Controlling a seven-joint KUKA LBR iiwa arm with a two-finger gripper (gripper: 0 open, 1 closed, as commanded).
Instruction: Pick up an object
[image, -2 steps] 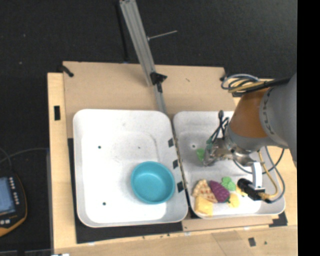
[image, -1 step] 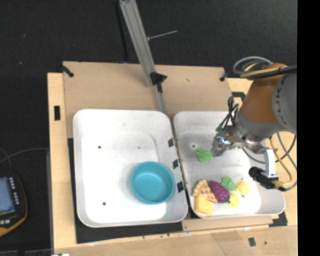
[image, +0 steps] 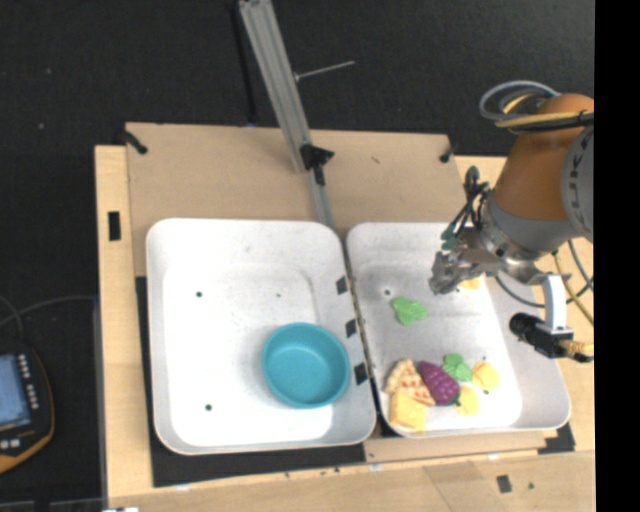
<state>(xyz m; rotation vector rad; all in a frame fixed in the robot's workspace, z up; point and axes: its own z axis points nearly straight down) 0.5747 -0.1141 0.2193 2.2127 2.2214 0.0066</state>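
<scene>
Flanking a tan bench (image: 230, 180), black floor (image: 60, 80) all around.

Single fixed cam, overhead at a slant, mid-range, both white bins (image: 250, 235) w/ bench (image: 220, 165) in frame

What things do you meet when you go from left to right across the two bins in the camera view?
Blue bowl in the left bin → yellow toy slice → green toy → purple toy → gripper above the right bin.
</scene>
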